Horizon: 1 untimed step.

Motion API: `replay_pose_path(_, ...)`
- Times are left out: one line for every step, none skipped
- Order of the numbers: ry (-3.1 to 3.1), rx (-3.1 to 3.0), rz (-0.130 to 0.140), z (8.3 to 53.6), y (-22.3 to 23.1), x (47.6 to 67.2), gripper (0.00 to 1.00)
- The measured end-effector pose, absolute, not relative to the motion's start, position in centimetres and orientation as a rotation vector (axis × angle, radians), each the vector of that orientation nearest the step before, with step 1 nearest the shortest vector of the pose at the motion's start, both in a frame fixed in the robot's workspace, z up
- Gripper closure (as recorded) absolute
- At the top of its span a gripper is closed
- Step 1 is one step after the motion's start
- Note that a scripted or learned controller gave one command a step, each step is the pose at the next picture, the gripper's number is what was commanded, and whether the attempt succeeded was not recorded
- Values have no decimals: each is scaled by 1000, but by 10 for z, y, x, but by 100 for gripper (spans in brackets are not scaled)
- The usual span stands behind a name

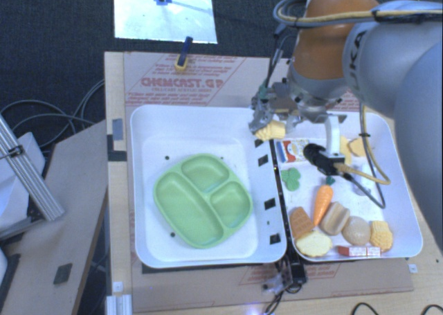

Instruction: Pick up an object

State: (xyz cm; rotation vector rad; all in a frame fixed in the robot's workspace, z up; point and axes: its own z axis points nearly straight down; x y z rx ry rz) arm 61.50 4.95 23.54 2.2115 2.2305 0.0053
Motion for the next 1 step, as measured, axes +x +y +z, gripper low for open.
replay_pose_path(2227, 2214, 2, 223, 52, 624, 100)
